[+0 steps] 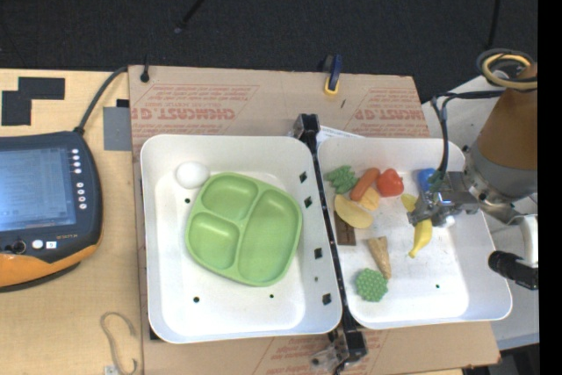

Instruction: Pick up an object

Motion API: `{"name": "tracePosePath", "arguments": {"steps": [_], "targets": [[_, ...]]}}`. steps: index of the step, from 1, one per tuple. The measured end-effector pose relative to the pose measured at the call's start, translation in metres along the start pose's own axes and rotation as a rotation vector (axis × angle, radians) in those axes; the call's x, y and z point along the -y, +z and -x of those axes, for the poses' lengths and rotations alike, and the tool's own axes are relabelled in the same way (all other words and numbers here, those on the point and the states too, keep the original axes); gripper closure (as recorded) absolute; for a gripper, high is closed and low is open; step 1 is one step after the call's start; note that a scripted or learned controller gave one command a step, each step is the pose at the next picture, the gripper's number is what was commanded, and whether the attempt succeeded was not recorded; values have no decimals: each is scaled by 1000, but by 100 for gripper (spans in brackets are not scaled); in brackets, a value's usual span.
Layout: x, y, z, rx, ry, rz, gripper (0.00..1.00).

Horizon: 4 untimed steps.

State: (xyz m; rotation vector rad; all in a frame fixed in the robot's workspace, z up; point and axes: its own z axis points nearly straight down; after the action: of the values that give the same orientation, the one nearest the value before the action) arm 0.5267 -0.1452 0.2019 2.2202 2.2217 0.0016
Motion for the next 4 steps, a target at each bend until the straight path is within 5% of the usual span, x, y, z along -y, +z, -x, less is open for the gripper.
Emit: {"name": "tracePosePath", "arguments": {"steps": [1, 4], "targets": [[0, -27, 1, 0, 0, -1, 100], [-66, -37, -146, -1, -3, -2, 100]]}}
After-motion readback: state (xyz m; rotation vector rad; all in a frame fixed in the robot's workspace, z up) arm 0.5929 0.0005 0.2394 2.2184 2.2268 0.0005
